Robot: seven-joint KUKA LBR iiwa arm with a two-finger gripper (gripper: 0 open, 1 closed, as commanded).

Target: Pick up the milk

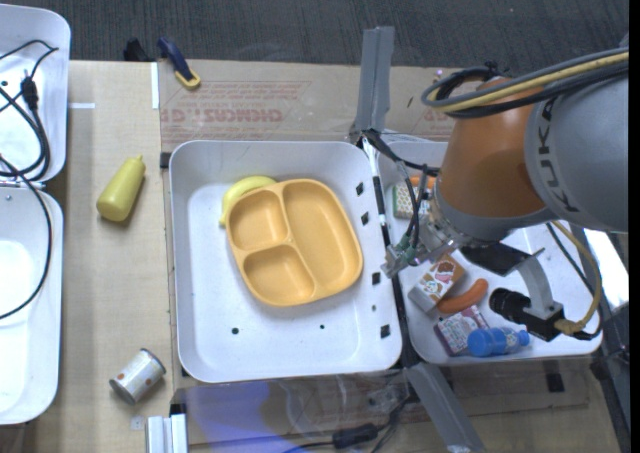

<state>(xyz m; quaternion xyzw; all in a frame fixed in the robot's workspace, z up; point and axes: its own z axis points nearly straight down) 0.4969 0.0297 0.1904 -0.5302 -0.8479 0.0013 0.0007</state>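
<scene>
- Grey arm [560,141] with orange band, raised closest to the lens, reaching in from the right and covering the far part of the right bin.
- Left bin [200,331], white and shallow, holding the plate and the banana.
- Right bin [425,341], white, mostly under the arm, with small items crowded at its near end.
- Yellow plate [293,239] with three compartments, lying flat in the middle of the left bin, turned at a slant.
- Claw [408,251] hanging below the orange band, over the left edge of the right bin, close to the wall between the bins; spread or pressed together cannot be told, and nothing seen pinched in it.
- Mustard bottle [121,189], yellow, lying on the bench left of the left bin.
- Banana [245,189], tucked at the far left rim of the plate, partly hidden by it.
- Milk [437,283], a small white and red carton, lying in the near left part of the right bin, just right of the claw and nearer, apart from it.
- Orange sausage [466,296], just beside the milk on its right.
- Blue bottle [495,342], lying on its side near the right bin's near rim.
- Tin can [136,374], tipped over on the bench off the left bin's near left corner.
</scene>
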